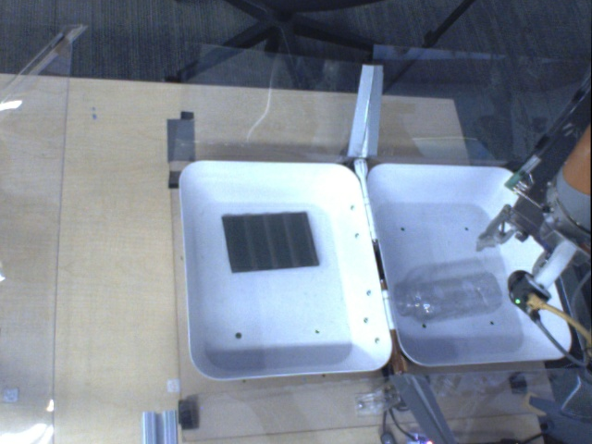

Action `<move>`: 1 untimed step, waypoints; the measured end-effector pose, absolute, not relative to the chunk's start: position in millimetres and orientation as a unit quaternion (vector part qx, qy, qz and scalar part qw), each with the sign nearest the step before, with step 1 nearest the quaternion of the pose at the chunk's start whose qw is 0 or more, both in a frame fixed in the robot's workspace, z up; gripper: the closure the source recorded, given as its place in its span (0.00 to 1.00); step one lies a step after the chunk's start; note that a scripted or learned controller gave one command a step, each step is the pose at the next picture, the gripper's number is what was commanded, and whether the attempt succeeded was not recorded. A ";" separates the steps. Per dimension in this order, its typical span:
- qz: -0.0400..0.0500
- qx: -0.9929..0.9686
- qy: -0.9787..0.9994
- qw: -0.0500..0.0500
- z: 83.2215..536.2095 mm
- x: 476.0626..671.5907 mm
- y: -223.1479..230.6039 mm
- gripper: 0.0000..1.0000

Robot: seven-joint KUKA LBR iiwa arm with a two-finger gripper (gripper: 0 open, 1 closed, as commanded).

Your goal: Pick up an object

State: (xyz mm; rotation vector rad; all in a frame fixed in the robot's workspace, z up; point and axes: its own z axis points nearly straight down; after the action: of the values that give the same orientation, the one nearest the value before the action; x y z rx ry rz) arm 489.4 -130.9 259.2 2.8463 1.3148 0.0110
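2 shallow white plastic bins sit side by side on the pale wood counter (92,248).

Left bin (277,317), centre of frame: we note 1 dark grey ribbed rectangular pad (271,241) lying flat in the upper-left part, clear of the walls.

Right bin (425,202), right of frame: 1 clear plastic bottle (449,294) lies on its side in the lower half, its long axis running roughly left to right, near the lower wall.

The end effector (498,232) hangs at the right edge of the frame, over the right side of the right bin. It is up and to the right of the clear plastic bottle, with white bin floor showing between the 2. We cannot tell whether it is open or closed.

A black office-chair base (296,7) stands on grey carpet at the top of the frame.
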 end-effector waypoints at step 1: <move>0.003 0.871 0.491 0.002 113.3 493.3 -117.6 0.00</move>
State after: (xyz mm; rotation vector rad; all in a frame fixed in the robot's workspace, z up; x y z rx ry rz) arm 493.3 -117.6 113.3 2.7335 1.5413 0.0088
